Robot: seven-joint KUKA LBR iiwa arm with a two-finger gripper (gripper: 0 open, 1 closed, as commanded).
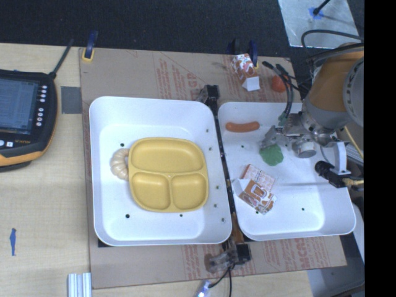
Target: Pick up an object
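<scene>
While we look down on both bins, we find the gripper (272, 140) low over the right bin (322, 218), near that bin's far edge and toward its middle, with the arm (334, 94) coming in over the far right corner. Just beneath and in front of it lies a green lump (272, 155), touching or almost touching the metal parts; whether the pincer is open, closed or around the lump we cannot tell, since its tip is hidden by its own body from this angle. A sausage (242, 127) lies close to the far edge of the same bin, nearer its left wall, and a torn packet (256, 189) sits by the left wall toward the near side. In the left bin (111, 224) a yellow tray (168, 173) fills the middle, with a pale shell (119, 163) tucked against its left rim.

We judge the task barely begun: nothing is visibly lifted, and every object rests on a bin floor. What remains, as we read it, is to close on one thing, most likely the green lump, and raise it clear
</scene>
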